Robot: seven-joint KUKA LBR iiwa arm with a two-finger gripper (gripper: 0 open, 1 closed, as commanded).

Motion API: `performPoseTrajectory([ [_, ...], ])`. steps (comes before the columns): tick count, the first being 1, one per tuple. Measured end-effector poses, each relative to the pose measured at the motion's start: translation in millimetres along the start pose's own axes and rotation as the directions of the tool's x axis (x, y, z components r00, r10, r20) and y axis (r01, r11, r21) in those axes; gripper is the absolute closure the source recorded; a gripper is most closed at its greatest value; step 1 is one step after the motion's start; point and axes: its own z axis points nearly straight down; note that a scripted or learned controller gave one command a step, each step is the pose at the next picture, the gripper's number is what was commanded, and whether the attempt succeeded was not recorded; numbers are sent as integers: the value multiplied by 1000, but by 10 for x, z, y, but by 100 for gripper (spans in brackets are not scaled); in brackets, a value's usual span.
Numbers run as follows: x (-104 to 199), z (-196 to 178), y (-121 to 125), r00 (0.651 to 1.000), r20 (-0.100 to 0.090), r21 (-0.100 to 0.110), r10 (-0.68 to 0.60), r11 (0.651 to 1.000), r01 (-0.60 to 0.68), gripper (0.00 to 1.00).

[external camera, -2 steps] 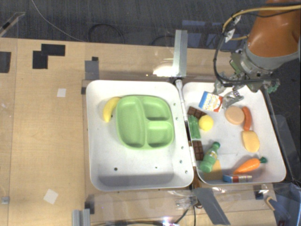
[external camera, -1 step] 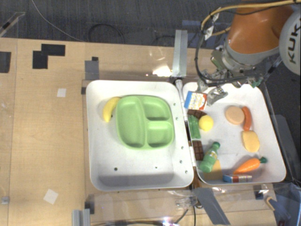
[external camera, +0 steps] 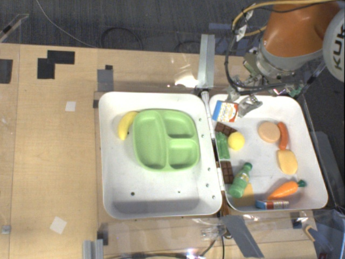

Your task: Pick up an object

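Right now I see the right bin (external camera: 302, 112) carrying the toys, and my end effector (external camera: 249, 102) hangs at its far-left corner; I cannot tell its grip state. Nearest is the small carton (external camera: 225, 111), just to its left, long axis tilted.

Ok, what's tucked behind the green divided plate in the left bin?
A banana lies against the green plate at its upper-left edge; one end is hidden by the rim. Whatever lies under the plate is covered.
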Motion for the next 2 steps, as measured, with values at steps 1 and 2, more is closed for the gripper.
performPoseTrajectory([
  [1,287,-435,-859,979,-9,3,203,979,-203,100],
  [2,131,360,-375,949,-16,-3,315,949,-315,100],
])
